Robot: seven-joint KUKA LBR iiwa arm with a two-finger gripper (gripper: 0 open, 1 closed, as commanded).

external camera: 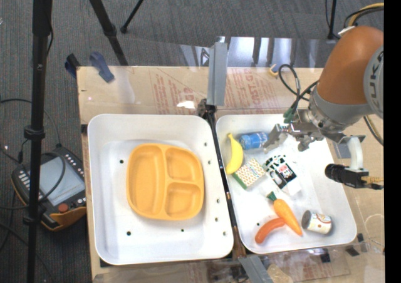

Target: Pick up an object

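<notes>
Camera view: claw [289, 136] poised over right bin [346, 213]; grip state cannot be told.
Descent is best centred on the cow-print carton [281, 172], clear of the banana [234, 153].

The arm [351, 69] runs off the right edge of the frame, so its upper links can't be seen. Its wrist hangs over the upper right of the right bin [341, 197], hiding that back corner and part of the rim. The gripper [289, 133] sits low under the wrist; whether its fingers are apart is too unclear to call. The water bottle [254, 140] lies partly tucked behind the banana [234, 153]. Print on the small carton [281, 172] is too small to read.
</notes>
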